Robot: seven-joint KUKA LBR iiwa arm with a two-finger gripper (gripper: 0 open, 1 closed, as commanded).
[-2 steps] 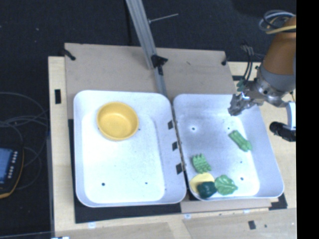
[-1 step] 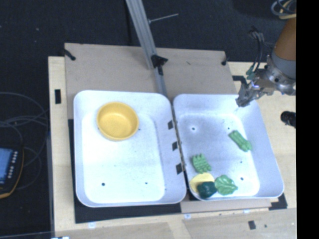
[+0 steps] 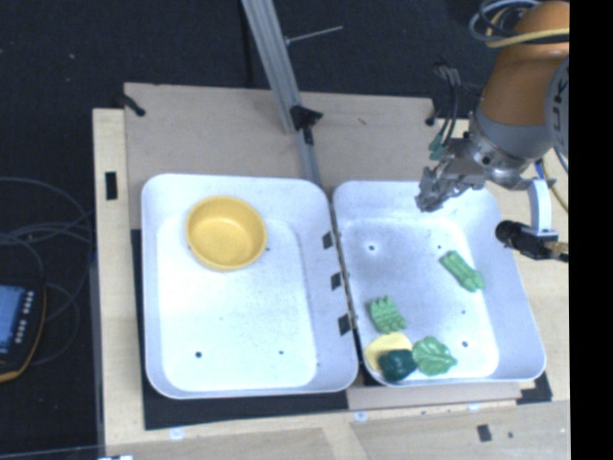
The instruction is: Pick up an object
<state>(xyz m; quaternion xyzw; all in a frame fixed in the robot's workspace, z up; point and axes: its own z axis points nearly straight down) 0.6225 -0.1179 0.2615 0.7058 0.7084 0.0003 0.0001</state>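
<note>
My gripper hangs over the far edge of the right bin, with nothing seen between its fingers. In that bin lie a green ridged piece at the right, a small green block near the middle front, and a cluster at the front: a yellow item, a dark teal item and a green leafy piece. A yellow bowl sits in the far part of the left bin.
A grey metal post rises behind the divider between the two bins. A black fitting sticks out at the right bin's right rim. A dark handheld device lies off the bench at the left.
</note>
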